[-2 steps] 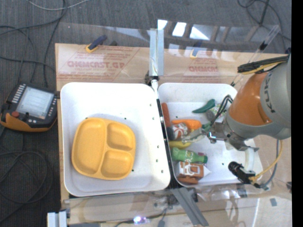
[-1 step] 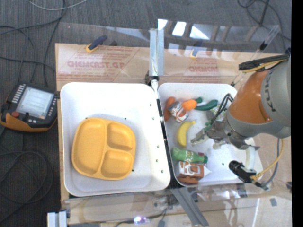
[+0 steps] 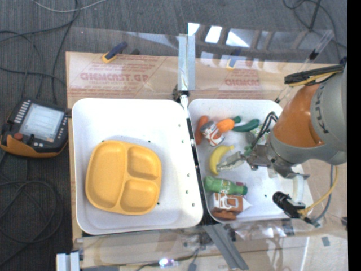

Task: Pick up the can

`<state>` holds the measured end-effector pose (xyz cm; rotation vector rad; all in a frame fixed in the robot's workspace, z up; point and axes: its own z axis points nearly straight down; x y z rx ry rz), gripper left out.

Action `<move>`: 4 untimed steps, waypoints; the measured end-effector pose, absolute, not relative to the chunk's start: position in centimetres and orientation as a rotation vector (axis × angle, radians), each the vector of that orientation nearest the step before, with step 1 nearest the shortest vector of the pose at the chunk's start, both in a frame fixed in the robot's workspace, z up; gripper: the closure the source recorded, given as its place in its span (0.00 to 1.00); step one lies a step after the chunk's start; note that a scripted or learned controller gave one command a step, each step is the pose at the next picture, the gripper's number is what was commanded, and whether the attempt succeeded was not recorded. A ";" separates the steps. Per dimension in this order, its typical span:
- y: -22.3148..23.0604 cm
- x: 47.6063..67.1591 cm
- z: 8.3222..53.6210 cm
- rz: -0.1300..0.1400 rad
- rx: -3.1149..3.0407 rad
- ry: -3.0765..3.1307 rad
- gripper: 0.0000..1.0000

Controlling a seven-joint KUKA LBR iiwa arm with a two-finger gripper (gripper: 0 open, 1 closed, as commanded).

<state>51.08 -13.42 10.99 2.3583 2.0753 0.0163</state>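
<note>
**Can sits at 10 o'clock from my jaws, not yet touched**

I'm over the right bin (image 3: 271, 109), reaching in from 3 o'clock. My jaws (image 3: 230, 162) sit low by the banana (image 3: 219, 156), tips pointing toward 9 o'clock. They look parted a bit w/ nothing between them, though the angle is poor.

The can (image 3: 211, 132), red and white, lies near the bin's 11 o'clock corner, just beside the carrot (image 3: 225, 125). From my jaws it's up toward 10–11 o'clock, w/ the banana between us. Its long axis seems to run approx 10 to 4, but it's small and I can't be sure.

So, I reckon: shift up past the banana, turn the wrist so the jaws close across the can's short side, not along it. Carrot crowding it at 2 o'clock could foul one finger.

Left bin (image 3: 84, 208) holds a yellow tray (image 3: 123, 176); irrelevant here.
</note>
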 end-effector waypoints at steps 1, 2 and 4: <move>-14.1 57.1 8.5 -0.001 2.396 2.027 0.00; -12.2 64.3 8.0 -0.082 2.414 2.079 0.00; -15.6 66.2 9.3 -0.032 2.187 2.282 1.00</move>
